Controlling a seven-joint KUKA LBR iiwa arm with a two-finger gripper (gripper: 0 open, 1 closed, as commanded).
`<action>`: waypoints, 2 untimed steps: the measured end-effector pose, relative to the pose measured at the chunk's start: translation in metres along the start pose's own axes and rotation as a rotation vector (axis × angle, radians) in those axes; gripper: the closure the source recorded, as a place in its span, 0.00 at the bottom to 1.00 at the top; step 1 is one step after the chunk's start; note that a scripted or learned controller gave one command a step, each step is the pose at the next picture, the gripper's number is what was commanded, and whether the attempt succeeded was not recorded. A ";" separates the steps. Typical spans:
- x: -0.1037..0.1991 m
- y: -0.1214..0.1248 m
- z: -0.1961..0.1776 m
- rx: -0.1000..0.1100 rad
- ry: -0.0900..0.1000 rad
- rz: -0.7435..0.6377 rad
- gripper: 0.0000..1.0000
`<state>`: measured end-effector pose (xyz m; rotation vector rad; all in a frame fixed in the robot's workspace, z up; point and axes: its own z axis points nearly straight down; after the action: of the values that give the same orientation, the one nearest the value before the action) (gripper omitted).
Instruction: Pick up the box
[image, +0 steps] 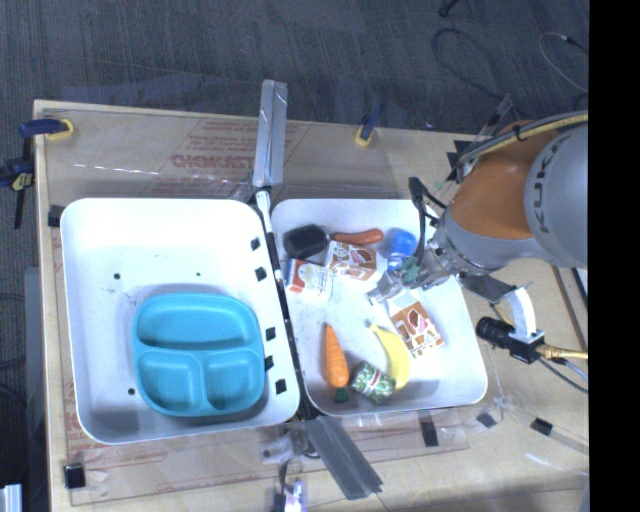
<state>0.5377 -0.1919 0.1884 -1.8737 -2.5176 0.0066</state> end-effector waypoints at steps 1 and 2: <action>0.073 0.012 -0.042 -0.002 0.001 0.382 1.00; 0.092 -0.036 -0.034 0.006 0.003 1.032 1.00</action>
<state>0.4768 -0.1139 0.2225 -2.8692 -1.2638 0.0136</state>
